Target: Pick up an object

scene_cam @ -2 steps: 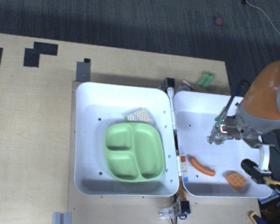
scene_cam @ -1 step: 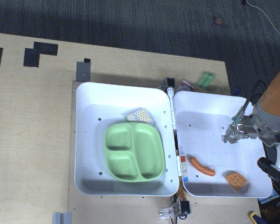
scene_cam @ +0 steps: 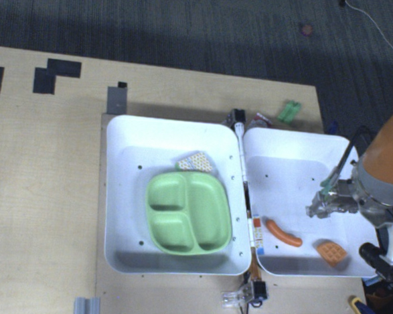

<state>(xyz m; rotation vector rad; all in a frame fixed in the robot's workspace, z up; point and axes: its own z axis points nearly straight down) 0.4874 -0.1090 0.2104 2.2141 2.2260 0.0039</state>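
We see hand (scene_cam: 317,207) over right bin (scene_cam: 284,152) | grip state we cannot tell | sausage (scene_cam: 284,233) at its 7 o'clock, waffle (scene_cam: 331,252) at 5.

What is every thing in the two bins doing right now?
green tray: flat in the left bin, nothing in its compartments
patterned piece: lying at the tray's far edge
sausage: lying in the right bin
waffle: lying near the sausage, apart
gripper: above the right bin, holding nothing
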